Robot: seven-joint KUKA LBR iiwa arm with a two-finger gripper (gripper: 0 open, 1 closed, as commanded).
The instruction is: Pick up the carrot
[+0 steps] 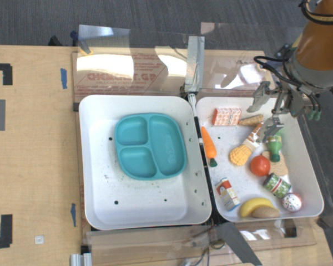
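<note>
Carrot (208,143) lies tight against the right bin's (313,173) left wall; claw (271,108) hangs open and empty well right. Wall could block a finger.

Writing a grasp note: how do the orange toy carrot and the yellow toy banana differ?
The orange toy carrot is straight with a green top; the yellow toy banana is curved. The carrot lies along the right white bin's left wall, the banana near its front edge. Both lie flat.
</note>
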